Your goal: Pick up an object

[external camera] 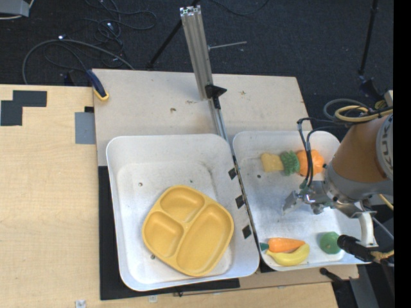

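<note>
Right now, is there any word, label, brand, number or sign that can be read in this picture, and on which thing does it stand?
None. The yellow tray, the two white bins, the toy food and the arm bear no readable text.

Fixed overhead camera, slanted down on both bins (128, 172)

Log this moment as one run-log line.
arm: over right bin | tool: low above bare floor, nothing held | nearest: yellow piece, green piece | left bin: yellow tray
</note>
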Action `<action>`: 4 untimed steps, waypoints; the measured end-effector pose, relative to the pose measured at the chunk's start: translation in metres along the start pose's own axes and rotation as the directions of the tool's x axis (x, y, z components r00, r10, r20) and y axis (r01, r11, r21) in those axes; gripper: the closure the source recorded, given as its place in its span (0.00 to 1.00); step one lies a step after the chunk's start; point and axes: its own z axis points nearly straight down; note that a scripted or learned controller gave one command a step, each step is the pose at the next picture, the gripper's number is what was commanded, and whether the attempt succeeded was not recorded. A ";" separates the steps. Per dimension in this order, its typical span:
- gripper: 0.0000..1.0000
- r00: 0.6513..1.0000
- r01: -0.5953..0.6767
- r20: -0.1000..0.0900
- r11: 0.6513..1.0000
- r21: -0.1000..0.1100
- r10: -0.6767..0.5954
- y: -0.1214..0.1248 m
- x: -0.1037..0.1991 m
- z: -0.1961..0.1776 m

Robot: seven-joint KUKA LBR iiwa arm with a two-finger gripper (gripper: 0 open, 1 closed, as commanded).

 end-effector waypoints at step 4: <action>1.00 1.000 0.001 0.001 1.000 -0.002 -0.001 0.012 -0.003 -0.148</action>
